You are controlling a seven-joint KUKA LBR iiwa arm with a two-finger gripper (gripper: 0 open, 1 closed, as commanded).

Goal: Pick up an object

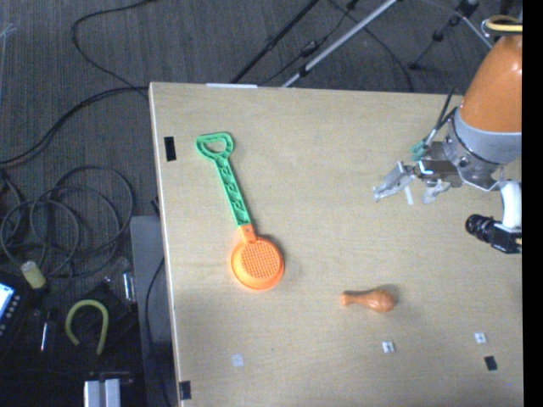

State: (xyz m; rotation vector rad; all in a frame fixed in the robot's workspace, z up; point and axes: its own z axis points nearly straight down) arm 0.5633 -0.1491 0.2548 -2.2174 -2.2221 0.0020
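A toy strainer lies on the left part of the wooden surface, its green handle [227,181] running down to an orange mesh head [257,264]. A small orange drumstick-shaped toy [371,299] lies lower, near the middle. My gripper [405,186] hangs above the surface at the right, well above and right of both toys. Its pale fingers [388,186] are spread apart with nothing between them. The orange band of the arm [496,83] rises behind it.
The wooden board [339,142] ends at a left edge near x 180, with cables and dark floor beyond. Small black and white markers [388,346] dot the lower right. A black fitting [492,231] juts from the arm at the right.
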